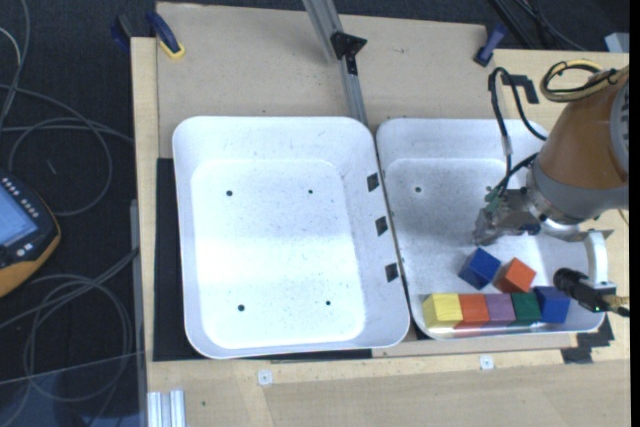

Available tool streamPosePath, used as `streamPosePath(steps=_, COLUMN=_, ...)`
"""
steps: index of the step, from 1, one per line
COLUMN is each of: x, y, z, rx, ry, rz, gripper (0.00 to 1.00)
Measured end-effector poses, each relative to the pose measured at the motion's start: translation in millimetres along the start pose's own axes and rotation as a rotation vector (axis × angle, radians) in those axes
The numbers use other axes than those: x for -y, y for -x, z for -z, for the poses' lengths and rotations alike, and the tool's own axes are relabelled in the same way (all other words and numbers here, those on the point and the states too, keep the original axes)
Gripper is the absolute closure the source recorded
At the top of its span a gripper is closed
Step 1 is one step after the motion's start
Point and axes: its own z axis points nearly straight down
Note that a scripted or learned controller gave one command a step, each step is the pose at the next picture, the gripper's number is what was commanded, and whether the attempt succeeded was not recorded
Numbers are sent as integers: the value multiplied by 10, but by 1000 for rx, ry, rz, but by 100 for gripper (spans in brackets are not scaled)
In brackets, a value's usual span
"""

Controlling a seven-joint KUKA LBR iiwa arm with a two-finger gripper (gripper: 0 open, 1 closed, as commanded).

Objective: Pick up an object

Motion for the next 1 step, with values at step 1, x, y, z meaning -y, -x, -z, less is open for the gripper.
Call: streamPosePath(steps=1, x=-578, y=-285, z=-160, rx=0, ry=3, rz=5, gripper=100)
